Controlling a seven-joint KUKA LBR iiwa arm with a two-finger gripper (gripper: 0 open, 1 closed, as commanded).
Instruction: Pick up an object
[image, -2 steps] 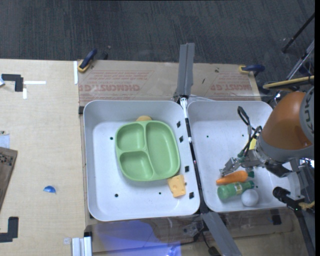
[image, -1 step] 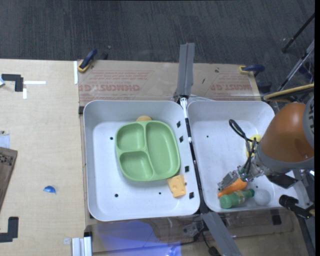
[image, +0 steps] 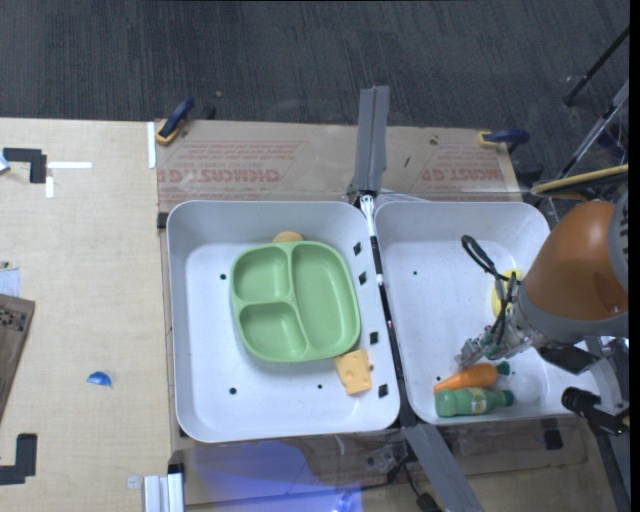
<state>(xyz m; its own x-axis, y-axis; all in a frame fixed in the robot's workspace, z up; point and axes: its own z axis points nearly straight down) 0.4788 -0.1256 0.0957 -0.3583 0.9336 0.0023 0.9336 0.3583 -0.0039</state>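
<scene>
Two shallow white bins are sitting side by side on a pale wooden bench, with a sheet of printed cardboard (image: 300, 160) lying behind them and dark flooring beyond.

Left bin (image: 190, 330): holding a green divided plate (image: 297, 300), its three compartments bare. A small yellow-orange piece (image: 288, 238) is peeking out from behind the plate's far rim; a wedge like cheese (image: 353, 371) is lying just beside the near right corner of the plate.

Right bin (image: 430, 240): holding a carrot-like orange piece (image: 468, 378), a green bottle (image: 472, 402) lying on its side just in front of it, a yellow item (image: 498, 296) mostly hidden by the arm, and a black looped object (image: 478, 254) farther back.

Arm is reaching in from the right, wrist pointing down; gripper (image: 487, 347) is hanging just above the carrot's right end, near the near right corner of the bin. Clutter of metal at the tip is making it impossible to tell how the pincer is standing.

Judgement: the approach step is in hand, with the carrot the likely target and nothing lifted yet. Next move is calling for a short descent centred on the carrot, closing across its narrow width, keeping clear of the bottle touching or nearly touching it.
</scene>
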